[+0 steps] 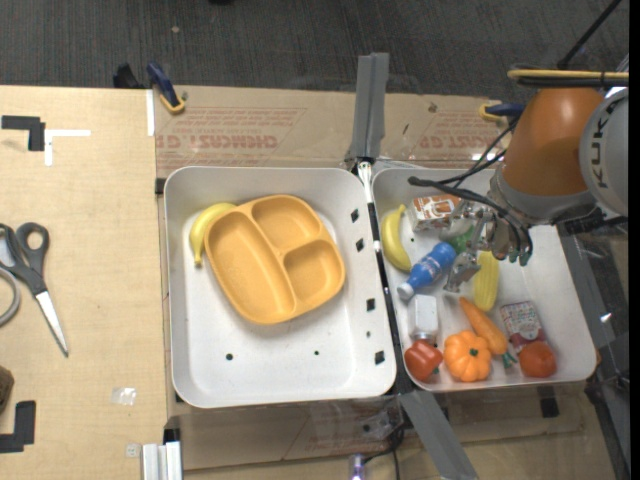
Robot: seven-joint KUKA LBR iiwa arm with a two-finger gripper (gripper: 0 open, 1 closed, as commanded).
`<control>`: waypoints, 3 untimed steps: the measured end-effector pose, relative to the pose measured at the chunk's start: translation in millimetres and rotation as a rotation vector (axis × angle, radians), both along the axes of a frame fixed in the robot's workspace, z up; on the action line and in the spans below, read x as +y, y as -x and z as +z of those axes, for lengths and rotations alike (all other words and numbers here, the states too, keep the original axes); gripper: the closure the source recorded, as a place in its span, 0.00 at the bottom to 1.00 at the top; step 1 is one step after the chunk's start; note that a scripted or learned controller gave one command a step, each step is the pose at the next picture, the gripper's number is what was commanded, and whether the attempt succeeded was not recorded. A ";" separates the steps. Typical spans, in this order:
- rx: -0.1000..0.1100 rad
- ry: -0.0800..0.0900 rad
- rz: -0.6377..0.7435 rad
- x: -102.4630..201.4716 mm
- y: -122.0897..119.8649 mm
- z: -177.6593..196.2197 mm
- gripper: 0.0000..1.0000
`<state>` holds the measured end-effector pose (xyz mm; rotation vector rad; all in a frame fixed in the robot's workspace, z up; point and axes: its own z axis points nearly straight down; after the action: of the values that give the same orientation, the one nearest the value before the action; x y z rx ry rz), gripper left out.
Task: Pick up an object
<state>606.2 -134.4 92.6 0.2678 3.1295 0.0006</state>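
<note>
The right bin (575,278) holds several toy foods. Among them are a banana (394,241), a blue bottle (431,267), a printed snack packet (437,209), a carrot (482,320) and a small orange pumpkin (468,357). A red tomato (538,359) and a red pepper (423,360) lie at the front. My gripper (492,245) hangs low over the bin's middle, beside a green item (461,237) and just above a yellow piece (487,281). I see nothing clearly held in it.
The left bin (190,348) carries a yellow divided plate (275,256) with a second banana (204,226) tucked under its left edge. Scissors (36,280) lie on the wooden bench at far left. Cardboard (250,128) and a blue clamp (165,87) sit behind the bins.
</note>
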 end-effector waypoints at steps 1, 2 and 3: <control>-0.003 0.002 0.003 0.3 -1.1 9.5 1.00; -0.003 0.001 0.002 0.4 -1.1 9.4 0.00; -0.002 0.000 -0.015 25.9 22.7 -0.3 0.00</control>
<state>583.5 -108.5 92.3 0.2911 3.1256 0.0006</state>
